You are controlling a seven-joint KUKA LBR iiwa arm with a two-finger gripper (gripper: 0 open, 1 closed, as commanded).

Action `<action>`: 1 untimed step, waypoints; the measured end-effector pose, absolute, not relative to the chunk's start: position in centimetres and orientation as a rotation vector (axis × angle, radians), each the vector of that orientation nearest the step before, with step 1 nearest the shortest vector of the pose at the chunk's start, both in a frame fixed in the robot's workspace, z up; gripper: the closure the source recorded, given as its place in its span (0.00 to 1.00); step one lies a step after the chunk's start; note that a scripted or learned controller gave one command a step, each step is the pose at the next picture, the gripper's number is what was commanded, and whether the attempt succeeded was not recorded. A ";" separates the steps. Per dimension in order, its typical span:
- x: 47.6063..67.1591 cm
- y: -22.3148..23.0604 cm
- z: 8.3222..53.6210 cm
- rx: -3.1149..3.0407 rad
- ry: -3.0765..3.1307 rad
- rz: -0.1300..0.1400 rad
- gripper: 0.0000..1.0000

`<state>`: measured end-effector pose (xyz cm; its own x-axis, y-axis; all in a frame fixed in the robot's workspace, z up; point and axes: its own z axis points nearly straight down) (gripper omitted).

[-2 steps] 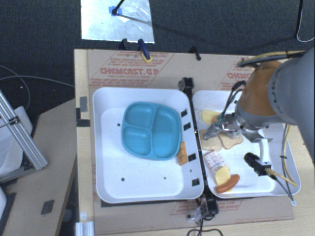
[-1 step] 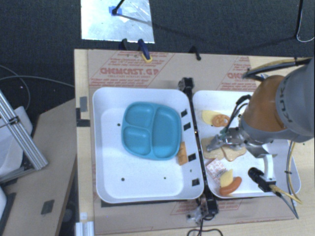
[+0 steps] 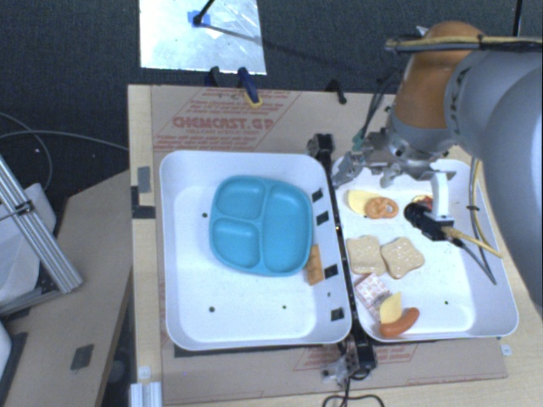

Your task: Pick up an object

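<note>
We take the toy food in the right bin [image 3: 488,308] as the things to pick: a yellow slice and a pretzel [image 3: 383,208] near its far edge, two bread slices [image 3: 383,256] nearer its middle, a sausage [image 3: 399,322] at its near edge. They lie loose and apart, so each can be taken alone. The pincer [image 3: 386,164] hangs over the bin's far left corner; we cannot tell its state. A blue plate [image 3: 260,225] and a cracker [image 3: 314,265] sit in the left bin [image 3: 182,312], left of the right bin. The bench [image 3: 221,113] carries both.
</note>
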<state>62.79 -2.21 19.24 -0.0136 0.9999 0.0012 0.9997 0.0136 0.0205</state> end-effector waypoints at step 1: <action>55.0 -5.9 18.4 2.227 2.220 -0.004 0.00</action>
<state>55.03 -5.88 18.39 0.0033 1.0000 0.0006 1.0000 -0.0033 -0.0041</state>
